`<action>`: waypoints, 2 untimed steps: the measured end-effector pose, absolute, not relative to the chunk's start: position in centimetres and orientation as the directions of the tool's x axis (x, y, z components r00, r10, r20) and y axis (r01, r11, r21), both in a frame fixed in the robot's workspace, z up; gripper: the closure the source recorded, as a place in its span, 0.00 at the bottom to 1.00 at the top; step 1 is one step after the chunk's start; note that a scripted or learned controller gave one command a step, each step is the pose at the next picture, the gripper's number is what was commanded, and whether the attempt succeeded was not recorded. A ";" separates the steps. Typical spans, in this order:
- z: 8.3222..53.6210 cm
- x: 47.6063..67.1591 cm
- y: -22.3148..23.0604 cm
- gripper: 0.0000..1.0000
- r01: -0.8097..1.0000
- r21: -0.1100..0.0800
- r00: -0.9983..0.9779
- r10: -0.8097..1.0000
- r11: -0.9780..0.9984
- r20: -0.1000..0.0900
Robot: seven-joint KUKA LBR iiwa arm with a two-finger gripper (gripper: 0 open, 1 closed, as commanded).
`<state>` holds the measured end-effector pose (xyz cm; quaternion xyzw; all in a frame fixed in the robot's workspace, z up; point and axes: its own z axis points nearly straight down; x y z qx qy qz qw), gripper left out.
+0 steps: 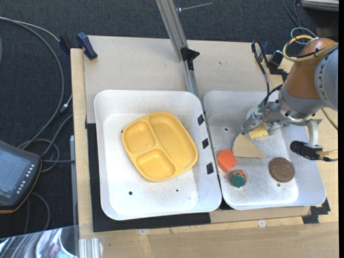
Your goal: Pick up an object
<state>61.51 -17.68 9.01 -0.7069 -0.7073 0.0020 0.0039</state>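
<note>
My gripper (257, 124) is low over the back part of the right bin (306, 198), reaching in from the right. A small pale yellow block (258, 134) lies right under its tip, partly covered by it; I cannot tell whether it is gripped. Just in front lies a tan wedge (246, 148). An orange block (226, 159) and a green and red toy (237, 178) sit near the bin's left wall. A brown round disc (281, 169) lies at the front right.
The left bin (107, 198) holds a yellow divided plate (158, 145). A slanted metal pole (177, 31) stands behind the gap between the bins. Cables (269, 63) hang near the arm's wrist at the back right.
</note>
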 end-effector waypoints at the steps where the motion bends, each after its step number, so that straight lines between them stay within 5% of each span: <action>1: 10.7 61.9 -17.8 1.00 1.000 0.004 0.000 1.000 0.000 -0.001; 2: 15.7 62.8 -18.4 1.00 1.000 0.008 -0.001 1.000 0.001 -0.002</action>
